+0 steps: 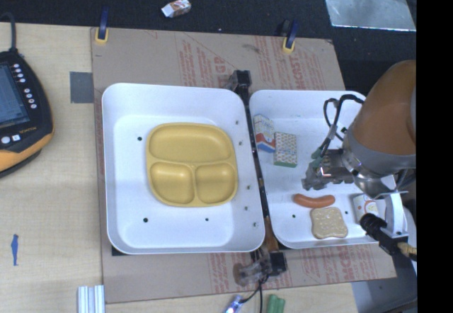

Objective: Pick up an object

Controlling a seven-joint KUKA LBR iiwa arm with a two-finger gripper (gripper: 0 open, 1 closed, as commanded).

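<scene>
The right bin (301, 103) holds a red-and-white packet (265, 133), a green patterned packet (286, 149), a toy sausage (313, 200) and a slice of toy bread (328, 223). My gripper (320, 175) hangs over the right bin, just above the sausage and right of the green packet. Nothing shows between its fingers. The left bin (120, 163) carries a yellow divided plate (191, 163).
A teach pendant (18, 113) lies on the bench at far left. Clamps (101, 34) hold the cardboard sheet at the back. A small wrapper (176, 8) lies on the dark floor beyond. The arm's bulk covers the right bin's right side.
</scene>
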